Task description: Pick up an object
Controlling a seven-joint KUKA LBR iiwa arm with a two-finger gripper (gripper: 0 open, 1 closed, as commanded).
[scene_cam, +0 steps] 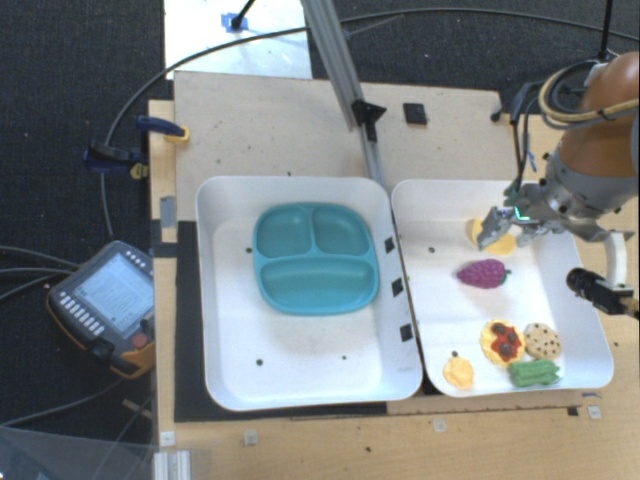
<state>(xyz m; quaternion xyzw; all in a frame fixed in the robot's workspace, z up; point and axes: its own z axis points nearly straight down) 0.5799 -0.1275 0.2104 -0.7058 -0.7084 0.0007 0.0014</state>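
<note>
Approach step: gripper [493,230] down over the yellow toy food piece [487,236] at the right bin's [430,268] top, finger state unreadable; next needs a confirmed pinch, then lift.

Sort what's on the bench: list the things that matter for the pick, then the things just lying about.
For the pick:
end effector, low in the right bin
yellow toy under it
purple grapes
pizza slice
cookie
green toy
small yellow toy

Lying about:
left bin
teal divided plate
handheld pendant
clamps
</note>
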